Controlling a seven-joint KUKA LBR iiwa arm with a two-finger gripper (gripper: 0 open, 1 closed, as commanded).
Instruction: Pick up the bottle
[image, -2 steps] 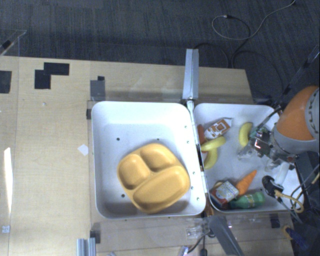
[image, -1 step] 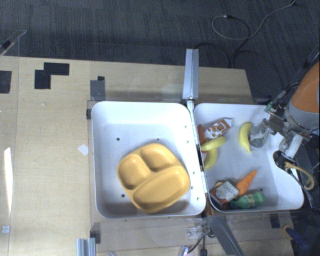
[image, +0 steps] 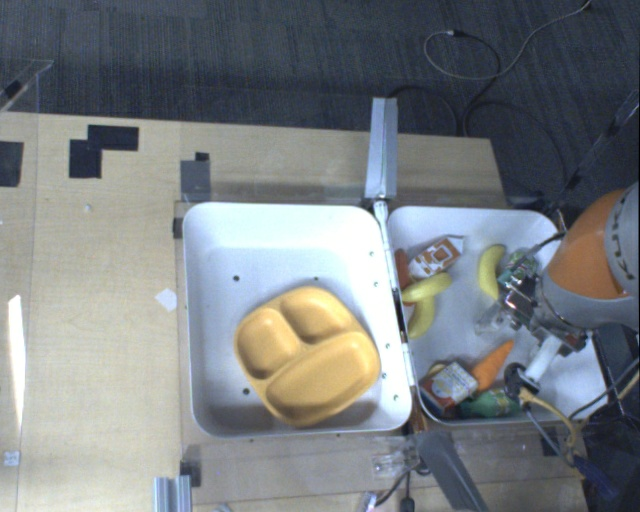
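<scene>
**Arm over right bin, bottle down in the near corner**

Near edge of the right-hand shallow white bin (image: 470, 222): green plastic bottle (image: 492, 404) lay on its side along the near wall, touching nothing of the arm. Just left of it, a small orange-and-white snack packet (image: 452, 381). An orange carrot-shaped toy (image: 490, 366) sat tilted just above the bottle, between packet and arm.

The two-finger gripper (image: 512, 292) hung over the right side of that bin, above the carrot and well apart from the bottle. Cables and brackets cluttered the tool; can't tell whether the claw was spread or closed. Nothing seen between its tips. Grey arm with orange band (image: 596, 262) came in from the right.

Mid bin: two yellow toy bananas crossed near the left wall (image: 422, 300); a third yellow banana (image: 489, 270) stood further right, just beside the gripper. Far left corner of that bin: a brown-and-white carton (image: 437, 257) next to a red item, too small to identify.

Left-hand shallow white bin (image: 215, 300): a yellow three-compartment plastic tray (image: 306, 353), flipped bottom-up by the look of it, sat toward the near right.

Further back: tan bench top (image: 90, 300) with black tape marks (image: 100, 148).
</scene>
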